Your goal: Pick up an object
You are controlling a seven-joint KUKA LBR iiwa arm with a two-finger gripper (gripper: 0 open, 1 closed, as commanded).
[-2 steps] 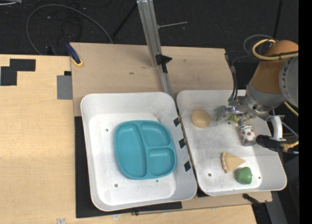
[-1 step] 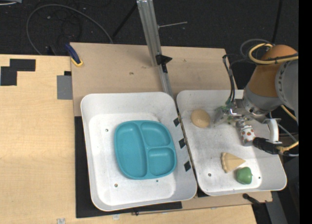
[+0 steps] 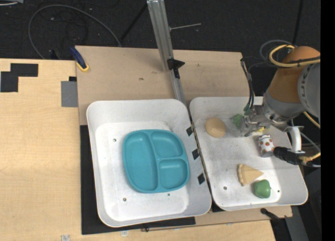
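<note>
The right bin (image 3: 225, 193) holds several small objects. A tan rounded lump (image 3: 215, 128) lies near its left wall, and a tan wedge (image 3: 248, 174) sits beside a green round piece (image 3: 261, 188) at the front. A white object with red spots (image 3: 265, 144) lies toward the right. My gripper (image 3: 252, 123) is low over the back of this bin, just left of the orange-banded wrist (image 3: 291, 77). A small green thing (image 3: 238, 120) sits right at the gripper's left side; whether it is being held is unclear.
The left bin (image 3: 104, 182) carries a teal divided plate (image 3: 155, 160). A metal post (image 3: 162, 35) rises behind the bins. Black clips (image 3: 194, 153) sit on the seam between the bins. Cables (image 3: 301, 153) hang by the arm at the right.
</note>
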